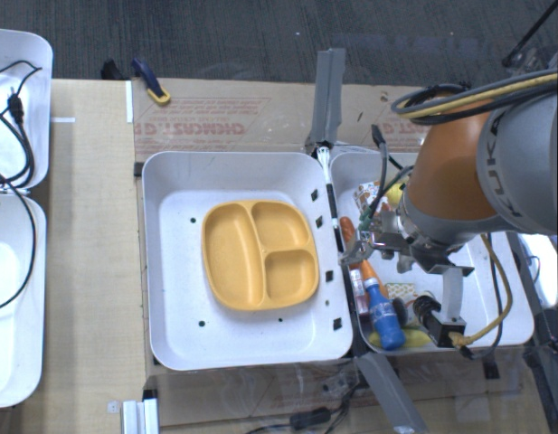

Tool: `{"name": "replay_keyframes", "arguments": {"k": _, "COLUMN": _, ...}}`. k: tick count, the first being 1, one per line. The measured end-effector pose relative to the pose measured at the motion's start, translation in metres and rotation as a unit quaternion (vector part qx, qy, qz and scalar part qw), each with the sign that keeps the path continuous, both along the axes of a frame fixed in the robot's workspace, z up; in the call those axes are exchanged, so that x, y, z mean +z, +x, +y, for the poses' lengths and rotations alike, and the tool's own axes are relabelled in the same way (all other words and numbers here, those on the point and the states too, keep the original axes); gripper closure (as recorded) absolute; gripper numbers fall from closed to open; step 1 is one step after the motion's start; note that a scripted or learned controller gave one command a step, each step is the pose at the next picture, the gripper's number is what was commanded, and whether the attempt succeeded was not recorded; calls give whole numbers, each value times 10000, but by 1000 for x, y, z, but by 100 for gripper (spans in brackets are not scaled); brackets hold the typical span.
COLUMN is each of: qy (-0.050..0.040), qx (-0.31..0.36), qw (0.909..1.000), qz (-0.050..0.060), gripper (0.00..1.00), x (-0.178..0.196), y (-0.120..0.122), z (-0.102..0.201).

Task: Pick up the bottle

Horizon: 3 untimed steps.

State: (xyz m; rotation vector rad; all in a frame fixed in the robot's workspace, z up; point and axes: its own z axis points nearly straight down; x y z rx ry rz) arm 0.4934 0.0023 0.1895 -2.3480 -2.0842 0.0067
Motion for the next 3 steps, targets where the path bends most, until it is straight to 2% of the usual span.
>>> {"name": "replay_keyframes", "arguments": {"k": 1, "qy": 3, "qx": 396, "qw": 9992, "qz": 8, "gripper": 0, "x": 0, "y": -16, "z": -2}}
{"name": "replay_keyframes", "arguments": {"k": 2, "qy": 11, "qx": 1440, "qw": 9896, "qz": 9, "gripper": 0, "x": 0, "y": -16, "z": -55}}
{"name": "replay_keyframes", "arguments": {"k": 3, "qy": 4, "qx": 1679, "qw": 9858, "qz": 1, "gripper": 0, "x": 0, "y": -16, "z": 63}}
